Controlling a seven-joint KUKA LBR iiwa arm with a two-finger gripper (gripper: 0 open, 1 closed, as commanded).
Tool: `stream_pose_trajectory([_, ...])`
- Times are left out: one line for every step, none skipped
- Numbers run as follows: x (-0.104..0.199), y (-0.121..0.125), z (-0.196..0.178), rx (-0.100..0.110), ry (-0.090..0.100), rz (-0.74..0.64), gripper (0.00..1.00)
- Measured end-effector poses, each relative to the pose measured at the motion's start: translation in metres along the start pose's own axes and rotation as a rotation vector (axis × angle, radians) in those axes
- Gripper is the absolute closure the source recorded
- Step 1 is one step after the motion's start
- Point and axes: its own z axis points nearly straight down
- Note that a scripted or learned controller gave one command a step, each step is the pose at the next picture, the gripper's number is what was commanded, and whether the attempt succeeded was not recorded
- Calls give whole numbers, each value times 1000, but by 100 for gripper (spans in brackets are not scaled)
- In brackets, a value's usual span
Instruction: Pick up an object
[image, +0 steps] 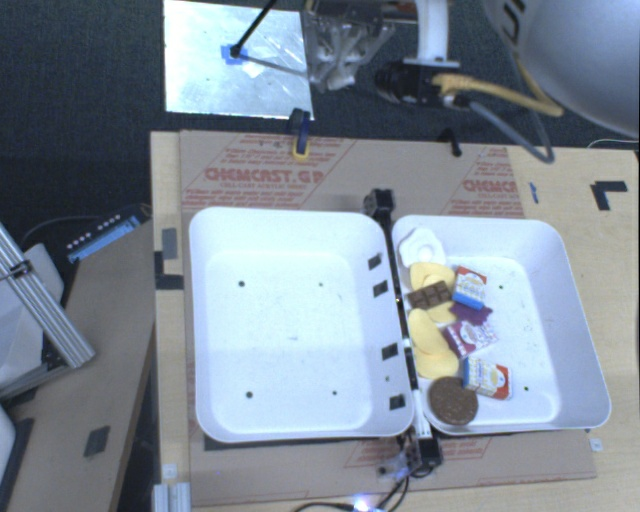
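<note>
Gripper (345, 50) sits at the far edge of my view, cut off by the top of the frame; I cannot make out how its fingers stand. Arm (570, 50) is cropped at the top right corner, so I see just a grey curved patch of it.

In the right bin (570, 300), the yellow pieces (430, 335) lie partly under the chocolate bar (431, 295) and the packets (470, 300); packet print is too small for me to read. The brown disc (453, 402) overlaps the near packet (487, 377).

Metal frame (40, 310) at left is cut by the frame edge.
</note>
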Motion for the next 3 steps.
stream_pose_trajectory([-162, 28, 37, 5, -8, 22, 100])
stream_pose_trajectory([-105, 15, 160, 14, -3, 1, 100])
stream_pose_trajectory([-39, 31, 97, -4, 1, -1, 100])
